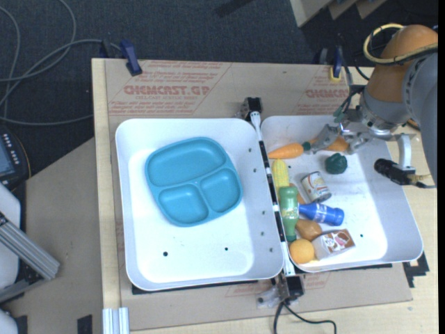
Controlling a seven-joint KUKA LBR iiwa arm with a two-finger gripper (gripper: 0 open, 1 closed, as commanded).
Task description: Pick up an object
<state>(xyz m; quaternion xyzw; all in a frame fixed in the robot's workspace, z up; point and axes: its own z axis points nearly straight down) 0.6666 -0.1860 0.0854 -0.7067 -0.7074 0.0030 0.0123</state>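
Bench (174,89) of pale board bears two shallow white bins side by side. The left bin (139,242) holds a blue three-compartment tray (192,180), tilted a little, in its far half. The right bin (389,235) holds a clutter of small things along its left side: an orange carrot (286,150) at the far end, then a yellow corn cob (279,173), a green bottle (288,212), a small tin can (314,186), a blue bottle (322,213), an orange fruit (301,251) at the near end and a small brown-and-white packet (335,241) beside it. A dark green round object (337,163) lies apart, nearer the middle of the far half. The grey arm (400,82) reaches in from the right, and its gripper (338,135) is low over the far part of the right bin, just beyond the dark green object and right of the carrot. An orange piece (336,145) shows right at the fingertips, but whether the pincer is closed on it or merely above it cannot be told from here
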